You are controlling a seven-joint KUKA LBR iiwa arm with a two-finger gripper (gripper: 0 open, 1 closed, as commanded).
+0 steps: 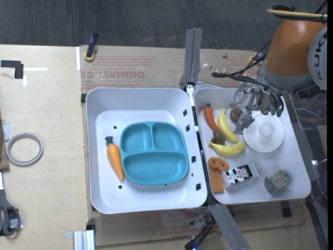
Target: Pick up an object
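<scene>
Glossy white plastic bins (96,155), matt blue plastic tray (154,153), pale wood-grain bench (41,191), shiny metal end effector (248,111).

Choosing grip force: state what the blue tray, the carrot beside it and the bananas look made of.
Blue tray: likely moulded plastic, smooth, uniform colour, soft sheen. Carrot: probably plastic toy, even orange, glossy. Bananas: seemingly plastic too, flat yellow without blemishes; rubber cannot be excluded.
</scene>
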